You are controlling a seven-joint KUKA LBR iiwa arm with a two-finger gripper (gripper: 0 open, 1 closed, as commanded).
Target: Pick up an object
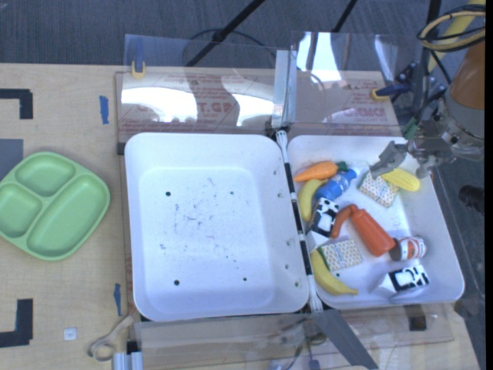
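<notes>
The right bin (447, 245) holds several small items. Among them are an orange carrot (316, 171), a blue bottle (337, 185), a yellow banana (306, 200), a black-and-white cow toy (327, 216) and an orange-red bottle (369, 230). A tan waffle-like block (379, 190) and a yellow corn-like piece (403, 179) lie at the bin's far right. My gripper (403, 163) hangs just above those two, open, with one grey finger (384, 159) splayed left. Nothing sits between the fingers.
Nearer the front lie a patterned packet (341, 254), a second banana (332, 277), a red-and-white can (409, 248) and a black-and-white toy (406, 279). The left bin (154, 160) adjoins it. A green divided plate (51, 204) rests on the bench at far left.
</notes>
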